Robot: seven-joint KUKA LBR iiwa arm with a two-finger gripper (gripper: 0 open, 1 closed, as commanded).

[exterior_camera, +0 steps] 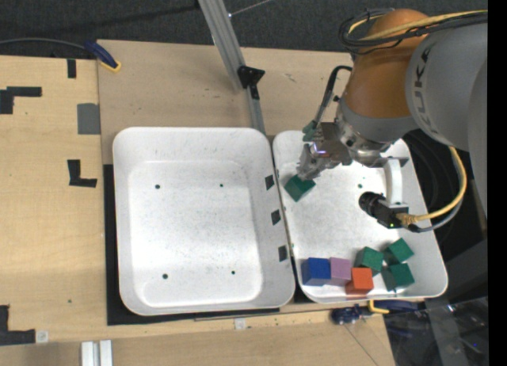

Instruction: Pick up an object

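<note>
My gripper (305,173) hangs over the left part of the right bin (428,277), under the grey arm with its orange band. A dark green block (299,189) sits tilted between the fingertips, close to that bin's left wall, and looks gripped. Near the bin's front edge lies a cluster: a blue block (317,270), a pale purple block (341,268), an orange block (361,280) and three green blocks (394,264).
The left bin (127,150) lies beside the right one, their walls touching. A slanted metal post (230,40) rises behind the bins. A black cable and connector (379,207) hang from the arm over the right bin.
</note>
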